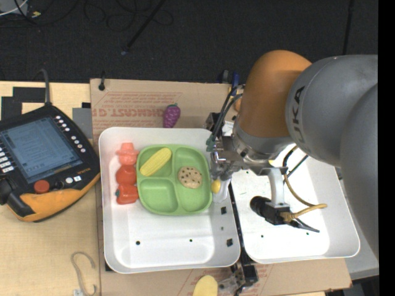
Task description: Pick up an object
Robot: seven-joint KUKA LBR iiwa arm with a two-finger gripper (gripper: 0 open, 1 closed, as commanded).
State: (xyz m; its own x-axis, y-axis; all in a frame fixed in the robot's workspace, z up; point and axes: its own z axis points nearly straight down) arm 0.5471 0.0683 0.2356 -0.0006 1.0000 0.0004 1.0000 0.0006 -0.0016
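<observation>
Grasp step, by the look of it, not yet a lift: pincer (217, 172) down at the right edge of the left bin (154, 245), tip just above or touching a small yellow piece (216, 187) lodged between that bin's wall and the right rim of the green divided plate (162, 197). Cannot tell whether wide, narrow or closed on anything; too small and cluttered at the tip to read. Likely next: a firm close on the yellow piece, then a straight rise, with care for the plate rim and the wall between the bins, both tight against the target. Elsewhere in the left bin: corn cob (154, 160) and cookie (190, 177) in the plate's far compartments, red bottle-shaped toy (126, 177) just beside the plate's left rim. Right bin (321, 239) alongside. On the desk: purple grape bunch (171, 115) beyond the left bin's far edge, teach pendant (43, 159) at the left edge, yellow lump (205, 285) at the near edge.
</observation>
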